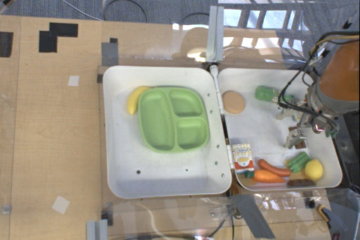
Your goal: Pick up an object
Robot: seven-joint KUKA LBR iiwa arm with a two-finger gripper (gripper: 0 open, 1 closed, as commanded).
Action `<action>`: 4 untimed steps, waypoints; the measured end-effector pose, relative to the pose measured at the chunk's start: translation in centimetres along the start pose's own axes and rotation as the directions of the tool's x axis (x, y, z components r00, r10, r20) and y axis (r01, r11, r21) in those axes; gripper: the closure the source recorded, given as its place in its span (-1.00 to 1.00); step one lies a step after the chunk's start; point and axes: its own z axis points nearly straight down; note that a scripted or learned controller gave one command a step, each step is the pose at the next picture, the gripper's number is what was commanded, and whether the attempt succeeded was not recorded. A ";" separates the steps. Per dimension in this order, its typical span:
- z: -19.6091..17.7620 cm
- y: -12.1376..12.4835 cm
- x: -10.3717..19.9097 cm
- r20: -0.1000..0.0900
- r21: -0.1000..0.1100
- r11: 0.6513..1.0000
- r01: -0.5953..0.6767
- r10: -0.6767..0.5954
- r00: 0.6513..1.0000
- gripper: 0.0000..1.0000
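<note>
My gripper (289,127) hangs over the right side of the right bin (264,121), below the arm's orange band. It is open, and I see only white bin floor between its fingers. A green object (265,93) lies just up-left of it. Below it sit a green pepper (298,162) and a yellow lemon (313,170). Along the bin's front edge lie a red sausage (273,168), an orange carrot (268,177) and a small carton (242,156). A tan round cookie (233,102) rests near the bin's left wall.
The left bin (121,171) holds a green divided plate (172,119) with a yellow banana (135,99) at its left edge. A metal post (215,31) stands behind the divider between the bins. Black cables loop from the wrist over the right bin.
</note>
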 end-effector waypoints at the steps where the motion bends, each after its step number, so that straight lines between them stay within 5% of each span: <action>1: 0.1 0.5 -1.3 0.001 -0.002 0.996 0.090 -0.090 0.996 -1.00; 2: 0.1 10.0 -6.1 0.001 -0.009 1.000 -0.029 0.029 1.000 -1.00; 3: 0.1 3.6 -5.3 0.000 -0.002 1.000 -0.002 0.002 1.000 -1.00; 4: 0.1 0.3 -2.5 -0.001 -0.002 0.998 -0.065 0.065 0.998 -1.00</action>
